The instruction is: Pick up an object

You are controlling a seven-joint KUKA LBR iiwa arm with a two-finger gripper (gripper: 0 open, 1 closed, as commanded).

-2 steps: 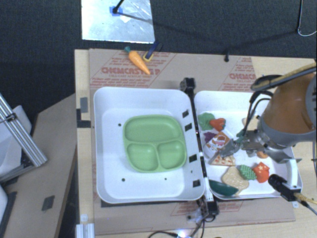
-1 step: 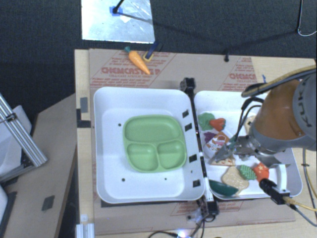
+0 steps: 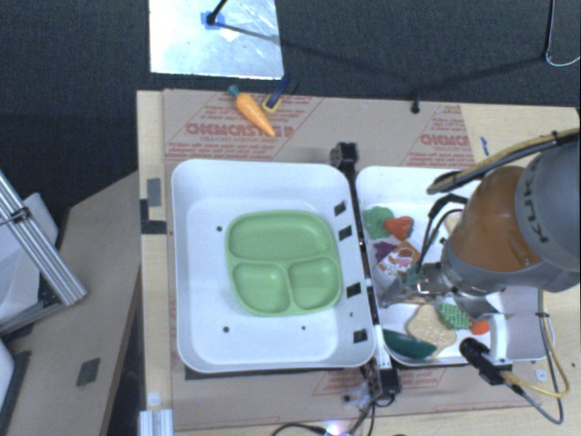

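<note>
The right bin (image 3: 381,182) holds several small objects. A green and red toy vegetable (image 3: 381,219) lies at its far left, with a red piece (image 3: 400,229) beside it. A white and red packet (image 3: 396,259) sits just below them. Nearer the front lie a tan biscuit-shaped piece (image 3: 429,328), a green patterned piece (image 3: 454,316), a dark teal piece (image 3: 408,344) and a small red piece (image 3: 480,328). My gripper (image 3: 406,287) hangs low over the left middle of this bin, between the packet and the tan piece. The orange-banded wrist (image 3: 495,230) hides the bin's right half.
The left bin (image 3: 195,243) carries a green divided plate (image 3: 280,262). An orange toy carrot (image 3: 254,113) lies on the bench behind the bins. A shiny foil sheet (image 3: 215,25) lies further back. Cables (image 3: 531,389) trail at the front right.
</note>
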